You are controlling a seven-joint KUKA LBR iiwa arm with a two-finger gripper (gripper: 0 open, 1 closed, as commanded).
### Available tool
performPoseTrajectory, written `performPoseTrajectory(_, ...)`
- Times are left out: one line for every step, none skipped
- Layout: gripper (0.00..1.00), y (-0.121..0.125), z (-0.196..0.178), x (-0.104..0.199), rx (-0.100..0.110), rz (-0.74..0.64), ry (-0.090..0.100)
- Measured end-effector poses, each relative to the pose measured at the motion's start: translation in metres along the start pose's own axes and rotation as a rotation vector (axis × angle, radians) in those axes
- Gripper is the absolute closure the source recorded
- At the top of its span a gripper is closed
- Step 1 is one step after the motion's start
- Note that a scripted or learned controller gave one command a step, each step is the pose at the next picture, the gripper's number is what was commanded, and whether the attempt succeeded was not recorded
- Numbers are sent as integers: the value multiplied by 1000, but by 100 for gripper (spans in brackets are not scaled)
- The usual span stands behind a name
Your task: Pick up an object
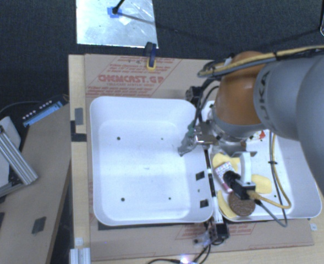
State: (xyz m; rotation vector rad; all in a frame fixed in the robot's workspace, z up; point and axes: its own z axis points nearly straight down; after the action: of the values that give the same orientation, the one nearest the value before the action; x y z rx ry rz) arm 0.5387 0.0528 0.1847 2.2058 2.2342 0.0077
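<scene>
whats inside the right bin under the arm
Showing in the right bin: yellow pieces and a brown round disc near its front edge. The arm hangs over most of the bin's back and middle, so whatever lies there is covered and cannot be told.

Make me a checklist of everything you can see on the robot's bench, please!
Surface: a left bin and a right bin, both white, on a cardboard sheet printed CHEMCAST.
Job's things: yellow pieces and a brown disc in the right bin, partly under the arm.
Clutter: small black squares on the left bin's right wall.
Grippers: the gripper is over the left bin's right edge.
Cables: a thin dark cable at the top right.
Surroundings: a shiny metal sheet, a yellow and blue clamp, and a metal frame at the left.
</scene>
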Motion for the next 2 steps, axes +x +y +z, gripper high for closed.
performPoseTrajectory(0, -32, -20, 66, 4, 1, 1)
performPoseTrajectory(0, 30, -115, 115, -9, 3, 2)
